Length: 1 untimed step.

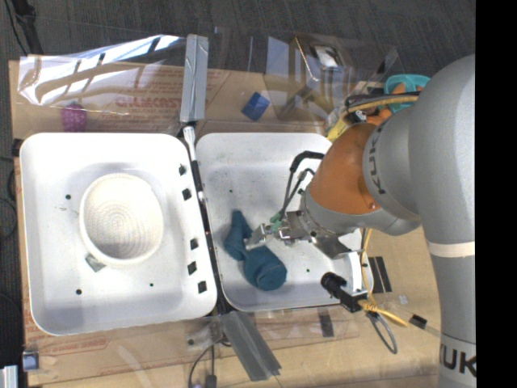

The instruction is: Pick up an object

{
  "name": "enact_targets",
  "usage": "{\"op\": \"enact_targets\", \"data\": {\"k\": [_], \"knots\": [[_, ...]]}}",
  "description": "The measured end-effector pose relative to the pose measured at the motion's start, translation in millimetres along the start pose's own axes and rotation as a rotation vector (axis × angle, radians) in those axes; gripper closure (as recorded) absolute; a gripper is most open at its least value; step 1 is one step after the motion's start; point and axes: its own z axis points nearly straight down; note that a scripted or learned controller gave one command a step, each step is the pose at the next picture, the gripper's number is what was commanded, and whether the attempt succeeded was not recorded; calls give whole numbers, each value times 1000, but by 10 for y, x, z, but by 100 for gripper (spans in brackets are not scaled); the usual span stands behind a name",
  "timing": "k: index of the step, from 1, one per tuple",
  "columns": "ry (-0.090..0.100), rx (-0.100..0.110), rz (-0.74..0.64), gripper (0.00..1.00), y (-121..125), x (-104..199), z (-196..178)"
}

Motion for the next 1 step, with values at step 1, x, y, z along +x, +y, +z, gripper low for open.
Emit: {"op": "enact_targets", "data": {"k": [1], "knots": [[0,0,-48,0,700,347,10]]}}
